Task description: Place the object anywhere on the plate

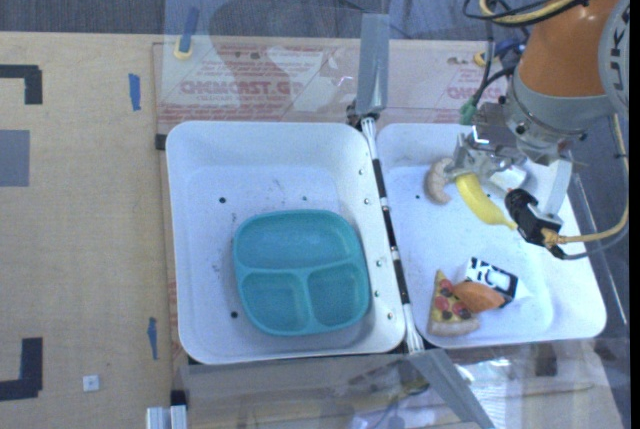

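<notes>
Two shallow white bins sit side by side on the tabletop (pixel 80 217); the left bin (pixel 190 152) carries a teal divided plate (pixel 300 270), and the right bin (pixel 580 302) holds the loose items. The end effector (pixel 478 155) hangs over the upper part of the right bin, at about 1 o'clock from the plate. Just below it lie a yellow banana (pixel 480 200) and, at its 9 o'clock, a small beige mushroom-like piece (pixel 438 179). Whether its grip is apart or closed I cannot tell, nor whether it has anything.

Judging by position, the banana or the beige piece is the object being picked, both lying in the right bin near the divider (pixel 385 217). A pizza slice (pixel 453 305) and a black-and-white item (pixel 493 274) rest toward 5 o'clock, well apart from the arm.

To do this step well, the descent should centre across the banana's narrow width and avoid nudging the beige piece. Then lift high enough to clear both bin walls before travelling toward 8 o'clock, and release over the plate's large upper compartment.
</notes>
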`<state>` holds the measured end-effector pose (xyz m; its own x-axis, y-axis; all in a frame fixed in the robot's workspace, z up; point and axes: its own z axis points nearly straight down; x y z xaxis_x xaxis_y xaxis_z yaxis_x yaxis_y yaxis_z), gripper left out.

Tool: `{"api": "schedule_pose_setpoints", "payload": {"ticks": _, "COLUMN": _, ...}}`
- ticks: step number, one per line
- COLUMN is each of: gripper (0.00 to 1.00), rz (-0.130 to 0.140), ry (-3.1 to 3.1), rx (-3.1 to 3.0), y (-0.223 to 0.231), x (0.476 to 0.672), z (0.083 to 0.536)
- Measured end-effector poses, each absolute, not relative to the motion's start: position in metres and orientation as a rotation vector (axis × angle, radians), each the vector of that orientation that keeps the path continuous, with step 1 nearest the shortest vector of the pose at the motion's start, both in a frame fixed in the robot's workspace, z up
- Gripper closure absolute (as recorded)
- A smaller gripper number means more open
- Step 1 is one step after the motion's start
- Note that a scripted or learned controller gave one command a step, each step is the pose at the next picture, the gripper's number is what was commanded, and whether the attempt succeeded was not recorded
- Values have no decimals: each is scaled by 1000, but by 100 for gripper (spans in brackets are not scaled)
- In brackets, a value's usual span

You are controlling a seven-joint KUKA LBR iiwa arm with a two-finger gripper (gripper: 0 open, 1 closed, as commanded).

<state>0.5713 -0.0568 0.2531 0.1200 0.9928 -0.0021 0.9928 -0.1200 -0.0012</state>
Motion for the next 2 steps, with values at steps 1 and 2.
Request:
{"api": "schedule_pose_setpoints", "payload": {"ticks": 1, "gripper": 100, "rz": -2, "ry": 2382, "rx": 2050, "y": 12, "x": 570, "z": 239}}
{"api": "schedule_pose_setpoints", "payload": {"ticks": 2, "gripper": 100, "rz": -2, "ry": 2440, "rx": 1982, "y": 101, "x": 554, "z": 195}}
